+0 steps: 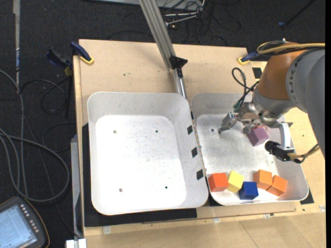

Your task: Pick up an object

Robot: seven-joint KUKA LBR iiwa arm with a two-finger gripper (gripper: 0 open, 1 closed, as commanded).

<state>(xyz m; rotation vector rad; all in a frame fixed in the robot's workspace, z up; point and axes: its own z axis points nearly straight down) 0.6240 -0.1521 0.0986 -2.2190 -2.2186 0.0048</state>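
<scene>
My gripper hangs over the upper part of the right bin, and its two fingers look spread apart, so it is open. A purple block lies just right of the fingers, close to the right one, and is not between them. Along the bin's front edge sit an orange-red block, a yellow block, a blue block and two orange blocks.
The left bin lies beside the right one, with their rims meeting near the middle. A slanted metal pole comes down from the top to the bins' back edge. Clamps sit at the bench's back corners.
</scene>
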